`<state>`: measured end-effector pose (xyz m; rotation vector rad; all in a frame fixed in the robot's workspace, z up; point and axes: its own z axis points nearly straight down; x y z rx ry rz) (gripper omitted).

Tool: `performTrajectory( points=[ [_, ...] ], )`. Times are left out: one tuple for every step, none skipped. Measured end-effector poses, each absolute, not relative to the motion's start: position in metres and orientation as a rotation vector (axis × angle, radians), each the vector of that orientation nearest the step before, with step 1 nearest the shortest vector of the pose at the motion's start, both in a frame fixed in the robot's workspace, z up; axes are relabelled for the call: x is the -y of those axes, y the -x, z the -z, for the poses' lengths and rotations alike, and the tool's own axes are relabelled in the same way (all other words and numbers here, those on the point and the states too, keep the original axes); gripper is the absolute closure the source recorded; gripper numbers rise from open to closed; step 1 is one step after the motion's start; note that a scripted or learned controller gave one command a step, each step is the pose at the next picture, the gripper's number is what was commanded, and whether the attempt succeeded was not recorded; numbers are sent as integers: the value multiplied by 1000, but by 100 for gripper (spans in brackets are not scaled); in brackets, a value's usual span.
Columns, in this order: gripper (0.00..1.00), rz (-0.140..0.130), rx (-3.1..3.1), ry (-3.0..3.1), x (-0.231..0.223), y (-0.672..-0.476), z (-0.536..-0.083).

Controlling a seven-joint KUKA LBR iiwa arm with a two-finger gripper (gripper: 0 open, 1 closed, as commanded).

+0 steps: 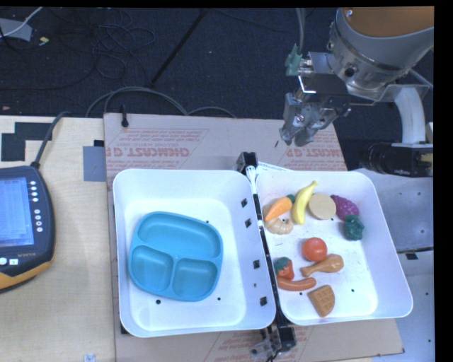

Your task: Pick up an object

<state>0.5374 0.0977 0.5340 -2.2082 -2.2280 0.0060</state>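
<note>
Your gripper (296, 134) hangs above the cardboard (212, 145) behind the right bin (382, 205), near that bin's back left corner and well apart from everything in it. You can see nothing between its fingers, but from this angle you cannot tell whether they stand apart or together. Above it, the grey wrist and the orange band (386, 20) fill the top right corner.

Look into the right bin and you find the toy food. Along the back lie a carrot (277, 208), a banana (304, 201), a tan disc (322, 206) and purple grapes (345, 206), with the banana between the carrot and the disc and touching or nearly touching both. A pale ring-shaped piece (281, 225) sits just in front of the carrot, and a dark green piece (353, 228) sits just below the grapes. Nearer the middle you see a tomato (314, 249) with a drumstick (323, 266) just beside it. Toward the front lie a small red and green piece (284, 267), a sausage (295, 283) touching it, and a brown wedge (322, 300).

Your left bin (134, 191) holds a blue tray (175, 256) with three compartments, lying flat.

At the far left, a teach pendant (21, 219) rests on the bench (71, 311), its screen lit.
</note>
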Motion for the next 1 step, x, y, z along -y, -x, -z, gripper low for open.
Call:
performTrajectory(
  points=[
    [100,-11,2223,2212,-155,-555,-509]
  ],
)
